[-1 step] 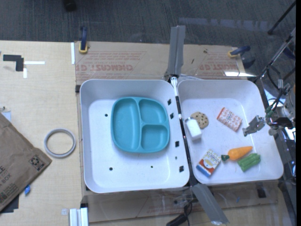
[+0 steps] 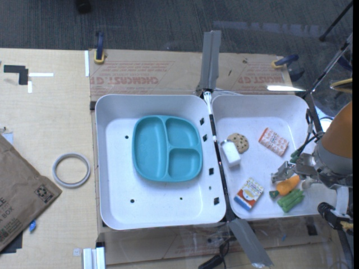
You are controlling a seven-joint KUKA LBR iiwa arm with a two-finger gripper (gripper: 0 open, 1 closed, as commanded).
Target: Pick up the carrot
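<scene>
- The gripper (image 2: pixel 285 174) was down inside the right bin (image 2: pixel 252 108), toward that bin's 4 o'clock corner, having reached in from the right edge of the camera view.
- The carrot (image 2: pixel 289 185) lay directly at the fingertips, its orange body touching or just beside them. Whether it sat between the fingers could not be told, nor could I tell whether the fingers stood open or closed.
- A green vegetable (image 2: pixel 290 200) lay at 5 o'clock of the carrot, touching or nearly so. Judged: this crowding left little free room for a finger on that side, which would explain the approach from 11 o'clock.
- A small juice carton (image 2: pixel 248 193) lay at 9 o'clock of the carrot, apart from it. A cookie (image 2: pixel 240 143) and a white object (image 2: pixel 230 152) rested near the bin's dividing wall, at about 10 o'clock; a pink packet (image 2: pixel 274 141) sat at 12 o'clock. All were clear of the gripper.
- The left bin (image 2: pixel 112 167) held a teal divided tray (image 2: pixel 167 148), centred and well apart from the work.
- Judged: the task stood at the grasp stage; no lift was evident, as the carrot appeared to rest on the bin floor.
</scene>
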